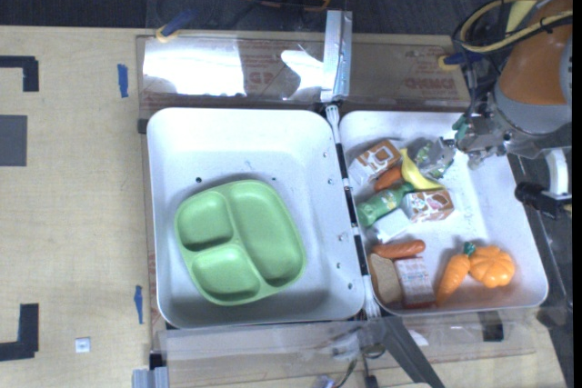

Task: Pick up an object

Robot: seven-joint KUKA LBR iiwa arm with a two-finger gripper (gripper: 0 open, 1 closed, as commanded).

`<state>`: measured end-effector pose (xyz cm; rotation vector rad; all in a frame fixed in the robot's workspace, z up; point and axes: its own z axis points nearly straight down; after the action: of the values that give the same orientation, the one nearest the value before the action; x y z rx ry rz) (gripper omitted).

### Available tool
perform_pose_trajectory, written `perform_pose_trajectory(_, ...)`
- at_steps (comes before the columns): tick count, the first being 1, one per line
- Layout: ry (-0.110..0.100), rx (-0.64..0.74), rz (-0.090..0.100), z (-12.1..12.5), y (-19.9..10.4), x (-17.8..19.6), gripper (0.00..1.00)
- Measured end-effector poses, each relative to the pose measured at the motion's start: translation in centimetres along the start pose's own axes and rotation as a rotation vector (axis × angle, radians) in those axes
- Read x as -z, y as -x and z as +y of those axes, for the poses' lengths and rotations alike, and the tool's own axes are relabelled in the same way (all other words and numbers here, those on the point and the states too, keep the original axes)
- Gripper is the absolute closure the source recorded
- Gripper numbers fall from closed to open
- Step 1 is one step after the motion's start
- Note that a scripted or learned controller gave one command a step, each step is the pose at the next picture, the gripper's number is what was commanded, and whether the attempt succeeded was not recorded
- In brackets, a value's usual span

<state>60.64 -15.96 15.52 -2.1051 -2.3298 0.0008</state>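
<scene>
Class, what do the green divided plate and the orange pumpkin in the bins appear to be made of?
Green divided plate: likely molded plastic, matte to satin; uniform color, soft rounded compartment edges.
Orange pumpkin: probably plastic or rubber toy food; even bright color, smooth ribbed lobes. Too small to be sure.

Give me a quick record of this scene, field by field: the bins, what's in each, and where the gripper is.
left bin: green divided plate
right bin: banana, carrot, small pumpkin, sausage, several food packets
gripper: over the right bin's far right corner
held object: none visible
</scene>
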Motion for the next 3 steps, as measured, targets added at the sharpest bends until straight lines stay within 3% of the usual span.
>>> perform_pose_trajectory(1,0.007,0.027,-0.004,2.85,-0.69,-5.85,0.00)
perform_pose_trajectory(2,-0.008,0.028,0.001,2.47,-0.83,-5.42,1.00)
perform_pose_trajectory(3,-0.009,0.029,0.002,2.48,-0.88,-5.39,0.00)
